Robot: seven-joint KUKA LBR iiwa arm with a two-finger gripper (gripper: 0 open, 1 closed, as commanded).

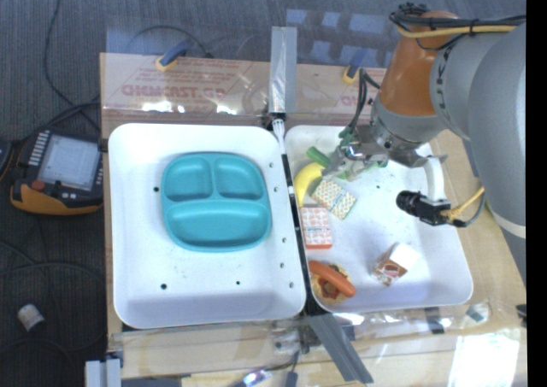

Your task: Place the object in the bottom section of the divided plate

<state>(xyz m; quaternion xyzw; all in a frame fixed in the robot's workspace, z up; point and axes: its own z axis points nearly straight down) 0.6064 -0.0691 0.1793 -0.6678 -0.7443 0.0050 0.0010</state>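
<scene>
We see the grey arm with its orange band [410,69] reaching in from the right over the right white bin [444,278]. The left white bin [137,291] holds the teal divided plastic plate [216,202], nothing on it. In the right bin lie a yellow banana [306,182], an orange carrot-like piece [332,281], a waffle-patterned cracker [336,198], a red-and-white packet [315,227] and a small white carton [391,264]. The gripper [359,155] hangs just above the banana and cracker; we cannot tell how its fingers stand.

The grey arm [487,86] reaches in from the right, its orange band above the wrist, pincer [355,156] pointing down and lowered.
</scene>
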